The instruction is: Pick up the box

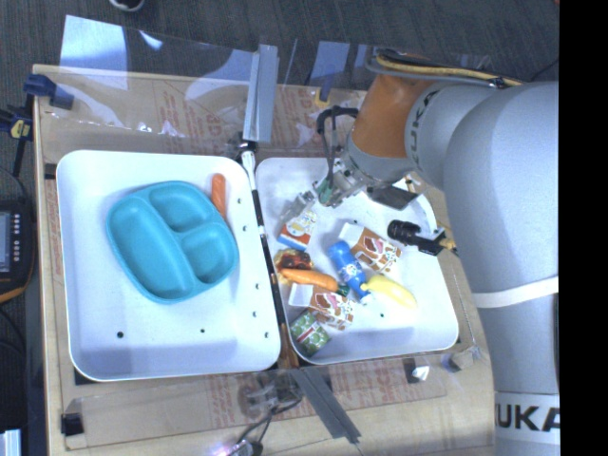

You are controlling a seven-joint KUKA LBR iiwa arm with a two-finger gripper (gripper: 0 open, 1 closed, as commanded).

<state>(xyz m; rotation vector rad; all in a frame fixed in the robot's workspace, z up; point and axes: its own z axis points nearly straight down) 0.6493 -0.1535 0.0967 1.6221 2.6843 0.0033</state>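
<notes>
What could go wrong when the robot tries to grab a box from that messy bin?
The hand hangs at the far edge of the right bin, near a small box. Two likely risks:
1. The boxes lie packed against a carrot, a blue bottle and a banana, so the hand might nudge or catch a neighbour instead.
2. There are several boxes, like the one at, all lying tilted, so a grip could slip.
</notes>
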